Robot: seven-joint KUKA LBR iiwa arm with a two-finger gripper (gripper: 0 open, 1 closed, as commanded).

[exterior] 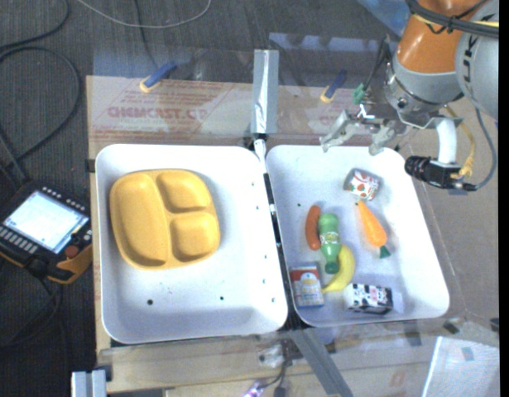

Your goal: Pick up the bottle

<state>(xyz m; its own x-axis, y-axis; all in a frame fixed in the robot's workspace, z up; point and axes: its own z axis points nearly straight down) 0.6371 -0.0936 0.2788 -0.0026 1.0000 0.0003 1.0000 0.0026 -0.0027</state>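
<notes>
The bottle (329, 243) is small and green with a white label. It lies in the right bin (424, 246), near the middle, between an orange sausage (313, 227) and a banana (344, 271). My gripper (357, 138) hangs over the bin's back edge, well behind the bottle. Its fingers (334, 136) are spread open, with nothing between them.
The right bin also holds a carrot (372, 225), a strawberry-print cup (362, 184), a small red box (307, 287) and a black-and-white carton (370, 298). A yellow divided tray (165, 217) lies in the left bin (237, 296). A pendant (40, 226) rests at the left.
</notes>
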